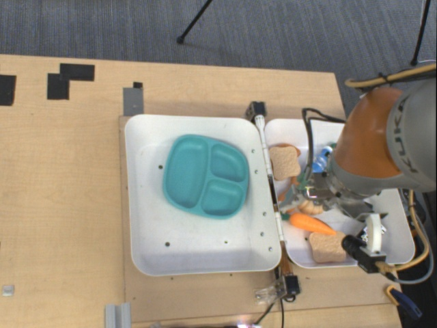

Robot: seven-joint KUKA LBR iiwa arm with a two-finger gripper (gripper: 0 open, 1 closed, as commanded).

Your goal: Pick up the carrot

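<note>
near the front of the right white bin [403, 255] lies a tan, spongy bread piece [326, 247]. just behind it is the small orange carrot [313, 223], lying flat with its thin tip pointing right. it looks like a light, hard plastic toy, smooth and a bit slippery, so i think it is best pinched across its fat middle. the gripper [305, 191] on the grey arm with the orange band [372, 145] hangs just behind and above the carrot, very near. i cannot tell how it is set. farther back is another tan bread slice [284, 161]. the left white bin [147, 251] holds a teal plate with three parts [205, 175].
</note>
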